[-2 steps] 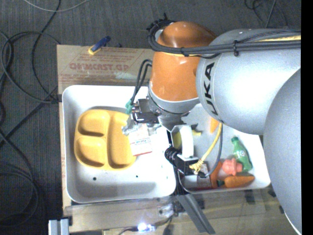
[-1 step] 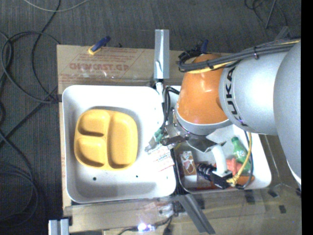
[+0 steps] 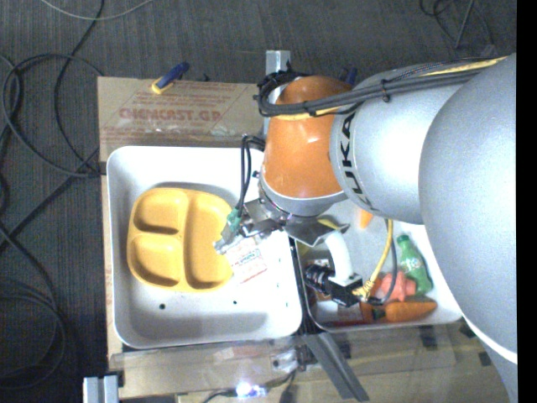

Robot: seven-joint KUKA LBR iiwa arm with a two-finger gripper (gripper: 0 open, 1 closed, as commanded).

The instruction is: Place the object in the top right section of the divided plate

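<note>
While poised over the left bin [image 3: 168, 317], gripper [image 3: 228, 233] at the 3 o'clock rim of the yellow divided plate [image 3: 179, 238]; finger state not discernible. Small white card-like object [image 3: 248, 260] just beside the plate at 4 o'clock. Carrot [image 3: 401, 311] in the right bin [image 3: 352, 324].

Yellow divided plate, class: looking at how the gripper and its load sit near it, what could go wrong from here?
1. The gripper hangs at the yellow divided plate's right rim, so a release might land outside any section.
2. The white packet under the gripper overlaps the rim and could slip into the left bin.
3. The arm hides the right bin, so contact there would go unseen.
</note>
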